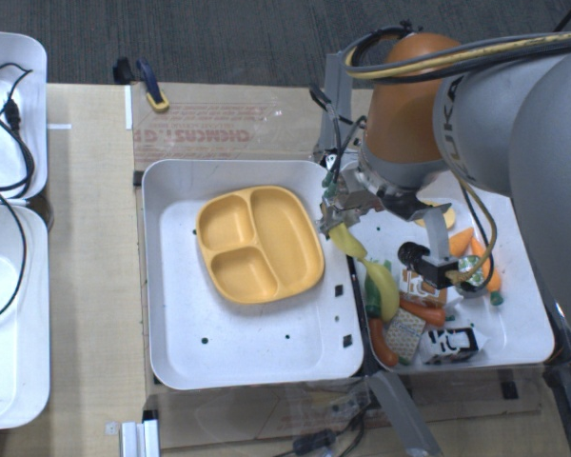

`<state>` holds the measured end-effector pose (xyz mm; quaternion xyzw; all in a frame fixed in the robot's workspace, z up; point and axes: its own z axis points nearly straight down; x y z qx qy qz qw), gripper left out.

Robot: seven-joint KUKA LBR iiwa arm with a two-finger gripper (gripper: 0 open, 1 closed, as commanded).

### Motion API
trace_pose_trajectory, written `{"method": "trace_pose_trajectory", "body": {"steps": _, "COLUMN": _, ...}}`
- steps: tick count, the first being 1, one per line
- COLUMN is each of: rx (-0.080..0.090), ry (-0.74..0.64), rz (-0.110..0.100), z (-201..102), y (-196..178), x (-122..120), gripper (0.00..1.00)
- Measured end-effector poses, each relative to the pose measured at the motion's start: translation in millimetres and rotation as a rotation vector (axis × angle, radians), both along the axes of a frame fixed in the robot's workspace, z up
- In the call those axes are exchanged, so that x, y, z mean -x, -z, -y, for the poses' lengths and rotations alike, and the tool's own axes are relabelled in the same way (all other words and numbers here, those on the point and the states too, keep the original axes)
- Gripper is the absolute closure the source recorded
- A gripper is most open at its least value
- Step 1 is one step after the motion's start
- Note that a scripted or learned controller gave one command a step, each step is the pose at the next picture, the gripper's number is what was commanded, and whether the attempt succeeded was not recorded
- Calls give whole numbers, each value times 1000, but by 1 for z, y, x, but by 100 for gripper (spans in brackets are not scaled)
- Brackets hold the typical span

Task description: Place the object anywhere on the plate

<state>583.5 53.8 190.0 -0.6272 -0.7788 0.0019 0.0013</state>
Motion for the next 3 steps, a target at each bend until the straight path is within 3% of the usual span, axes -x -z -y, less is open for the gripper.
{"method": "trace_pose_trajectory", "body": {"steps": 1, "rx": -1, "ry": -345, "rz": 1, "z": -64, "y": 51, "x": -20, "gripper": 100}}
{"method": "trace_pose_trajectory", "body": {"steps": 2, "rx": -1, "ry": -344, "rz": 1, "z": -63, "y": 51, "x": -20, "gripper": 0}}
{"method": "trace_pose_trajectory", "body": {"steps": 3, "rx": 0, "ry": -350, "rz": 4, "z": 28, "y": -41, "x": -49, "gripper": 0}}
